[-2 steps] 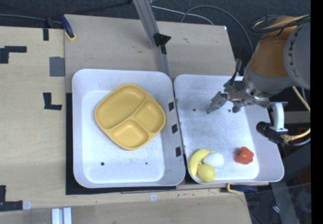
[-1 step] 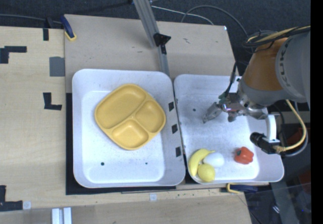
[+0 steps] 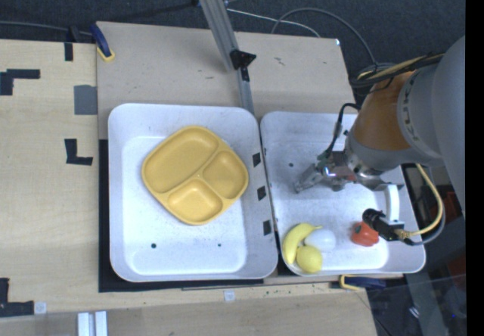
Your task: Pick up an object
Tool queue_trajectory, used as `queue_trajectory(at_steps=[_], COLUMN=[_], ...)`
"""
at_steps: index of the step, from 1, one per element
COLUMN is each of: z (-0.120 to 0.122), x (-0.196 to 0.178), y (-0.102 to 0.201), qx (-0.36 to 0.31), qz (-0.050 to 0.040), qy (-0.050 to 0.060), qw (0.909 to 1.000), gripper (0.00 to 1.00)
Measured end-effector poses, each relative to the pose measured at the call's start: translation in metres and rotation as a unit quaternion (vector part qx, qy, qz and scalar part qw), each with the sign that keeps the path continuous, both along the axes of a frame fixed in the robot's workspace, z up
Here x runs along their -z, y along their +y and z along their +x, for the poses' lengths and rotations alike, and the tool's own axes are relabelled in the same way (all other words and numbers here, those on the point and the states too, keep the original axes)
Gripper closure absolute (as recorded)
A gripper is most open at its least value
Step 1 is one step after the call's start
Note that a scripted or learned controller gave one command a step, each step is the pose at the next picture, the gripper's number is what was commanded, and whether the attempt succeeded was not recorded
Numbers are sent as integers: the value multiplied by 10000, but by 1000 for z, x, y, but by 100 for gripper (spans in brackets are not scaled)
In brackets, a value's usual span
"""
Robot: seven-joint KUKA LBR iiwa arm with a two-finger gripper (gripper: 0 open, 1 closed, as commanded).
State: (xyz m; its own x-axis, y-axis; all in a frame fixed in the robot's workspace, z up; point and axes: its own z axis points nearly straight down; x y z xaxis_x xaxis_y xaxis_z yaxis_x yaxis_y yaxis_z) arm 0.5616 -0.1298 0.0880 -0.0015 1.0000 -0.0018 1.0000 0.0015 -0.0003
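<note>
Fingers (image 3: 302, 183) low over right bin (image 3: 302, 134) floor, pointing left; spread cannot be judged, nothing seen between them. Banana (image 3: 295, 238), lemon (image 3: 309, 258), white ball (image 3: 324, 239) cluster at near edge; red object (image 3: 364, 234) just right. Yellow tray (image 3: 195, 174) in left bin (image 3: 121, 175).

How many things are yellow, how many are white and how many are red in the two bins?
Yellow: 3, the divided plate, the banana, the lemon
White: 1, a small ball
Red: 1, a small red object
Total: 5
</note>
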Motion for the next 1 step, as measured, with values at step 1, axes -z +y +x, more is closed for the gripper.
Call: queue_trajectory(at_steps=[1], z=[0], x=[-11], y=[1], qx=[-3], qz=[10], qy=[3], qw=[10000], gripper=[100])
